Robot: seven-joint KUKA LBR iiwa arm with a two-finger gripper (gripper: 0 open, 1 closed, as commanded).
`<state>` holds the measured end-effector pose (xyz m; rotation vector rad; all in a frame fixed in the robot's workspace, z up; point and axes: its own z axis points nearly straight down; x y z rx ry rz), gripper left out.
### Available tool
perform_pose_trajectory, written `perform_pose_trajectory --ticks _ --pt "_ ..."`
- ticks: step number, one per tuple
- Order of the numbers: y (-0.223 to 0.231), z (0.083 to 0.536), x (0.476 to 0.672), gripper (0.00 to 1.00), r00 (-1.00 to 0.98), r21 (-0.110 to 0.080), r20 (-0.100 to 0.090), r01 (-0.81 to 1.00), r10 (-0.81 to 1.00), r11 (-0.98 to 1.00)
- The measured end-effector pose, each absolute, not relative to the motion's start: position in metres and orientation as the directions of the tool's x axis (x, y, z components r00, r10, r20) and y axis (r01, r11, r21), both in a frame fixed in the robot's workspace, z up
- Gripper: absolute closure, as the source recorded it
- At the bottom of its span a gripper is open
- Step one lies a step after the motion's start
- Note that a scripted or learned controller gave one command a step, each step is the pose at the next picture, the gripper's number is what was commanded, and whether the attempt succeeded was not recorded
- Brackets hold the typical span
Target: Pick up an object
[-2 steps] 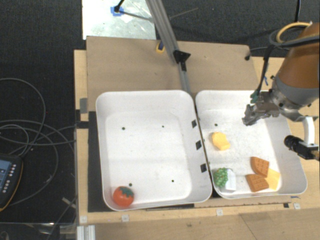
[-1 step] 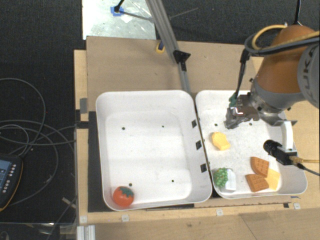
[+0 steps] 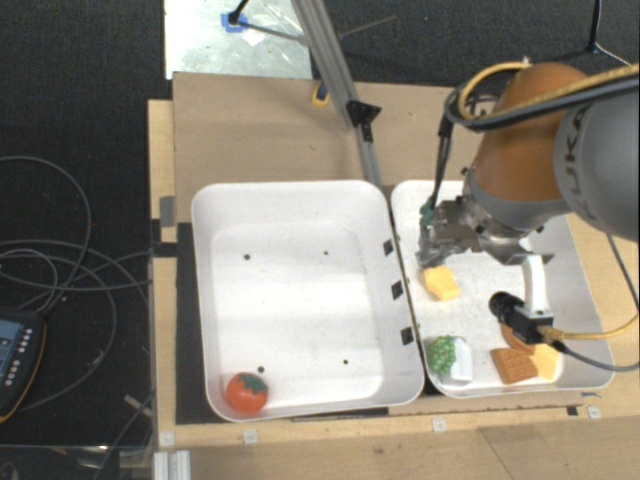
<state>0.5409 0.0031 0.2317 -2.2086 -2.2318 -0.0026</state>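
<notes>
Hand (image 3: 432,253): right of centre, just above the yellow block (image 3: 442,285); finger state cannot be told, wrist hides much.
Right bin (image 3: 590,298): partly covered by arm.
Tomato (image 3: 246,392): lower left bin corner.

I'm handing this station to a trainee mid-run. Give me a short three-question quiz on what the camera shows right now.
1. True or false: the tomato lies in the left bin.
2. Which item lies just below the gripper in the view? A) yellow block B) green-and-white item C) waffle piece
3. Fill in: the yellow block, the green-and-white item and the waffle piece all lie in the ____ bin.

Key: 1 true; 2 A; 3 right.
</notes>
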Motion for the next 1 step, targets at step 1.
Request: perform_pose_trajectory --ticks 1 --pt "0.052 0.2412 0.5344 1.0 -0.011 0.002 0.003 1.0 1.0 0.011"
